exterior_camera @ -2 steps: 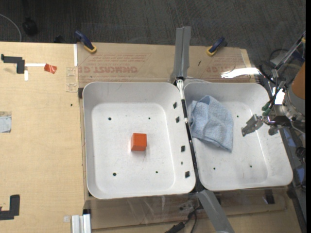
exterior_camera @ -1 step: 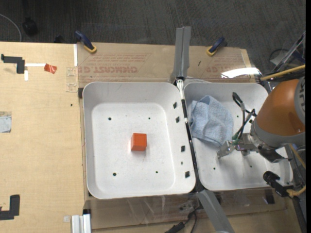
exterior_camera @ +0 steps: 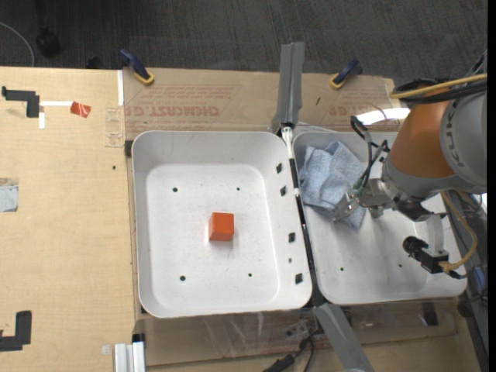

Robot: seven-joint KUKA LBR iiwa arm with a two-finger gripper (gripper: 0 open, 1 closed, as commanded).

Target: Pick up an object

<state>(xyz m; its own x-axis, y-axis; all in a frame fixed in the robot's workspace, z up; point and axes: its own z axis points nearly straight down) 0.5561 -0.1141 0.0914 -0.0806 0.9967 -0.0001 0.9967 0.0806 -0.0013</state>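
An orange-red cube rests near the middle of the left white bin. A crumpled light-blue cloth lies in the back left part of the right bin. My gripper is low in the right bin, at the cloth's front right edge, and its tip touches or overlaps the fabric. A fold of the cloth shows just beneath the tip. The grey arm with its orange band reaches in from the right and hides part of that bin.
A raised divider separates the two bins. A black cable connector hangs from the wrist over the right bin's floor. Cardboard and two clamps sit behind the bins, and a wooden bench surface lies to the left.
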